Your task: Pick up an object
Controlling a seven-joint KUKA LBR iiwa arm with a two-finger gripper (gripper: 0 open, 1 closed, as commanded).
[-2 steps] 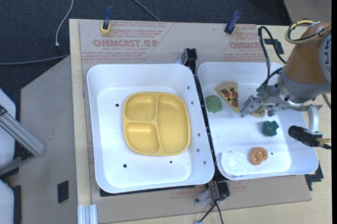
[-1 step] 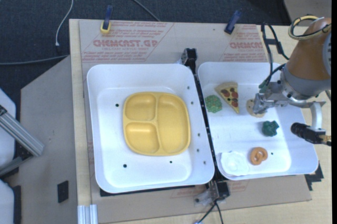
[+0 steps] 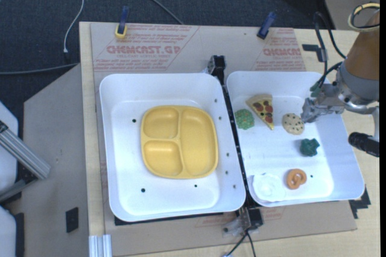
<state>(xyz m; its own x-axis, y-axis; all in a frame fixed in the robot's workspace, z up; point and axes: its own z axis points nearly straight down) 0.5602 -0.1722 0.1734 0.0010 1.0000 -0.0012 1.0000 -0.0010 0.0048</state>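
Observation:
The right bin point(image 3: 338, 189) holds several toy foods. A pizza slice point(image 3: 263, 108) lies at the upper left, with a light green leafy piece point(image 3: 244, 119) beside it. A round chocolate-chip cookie point(image 3: 293, 123) sits mid-bin, a dark green piece point(image 3: 309, 146) lies below and right of it, an orange pretzel point(image 3: 295, 178) is near the front, and a white round piece point(image 3: 264, 184) sits left of the pretzel. My gripper point(image 3: 309, 112) hangs low over the bin, just right of and above the cookie, with nothing seen held in it.
The left bin point(image 3: 120, 99) holds a yellow divided plate point(image 3: 179, 141). A black clamp point(image 3: 216, 64) sits between the bins at the back, and blue clips point(image 3: 122, 20) pin the cardboard bench. Cables point(image 3: 325, 57) trail behind the arm at the right.

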